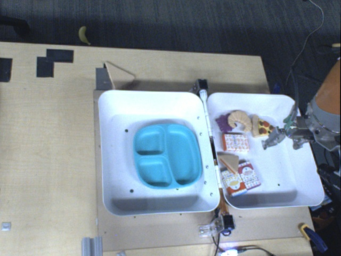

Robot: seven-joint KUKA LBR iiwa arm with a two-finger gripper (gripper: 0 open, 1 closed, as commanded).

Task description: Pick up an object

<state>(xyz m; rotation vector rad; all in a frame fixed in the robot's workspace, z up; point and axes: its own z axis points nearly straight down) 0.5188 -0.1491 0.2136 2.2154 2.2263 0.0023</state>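
gripper (283, 134): hovered over right bin (298, 196), finger state unclear, nothing visibly held
pizza slice (262, 127): lay just left of gripper
advice: centre over slice, drop straight, avoid bagel (241, 120)

A blue tray (168, 154) with 3 compartments is seen lying inside the left white bin (114, 196). Beyond that bin, black tape patches (53, 62) are stuck on the bench (48, 159), and a small yellow banana-shaped item (84, 34) lies on the dark carpet (176, 15).
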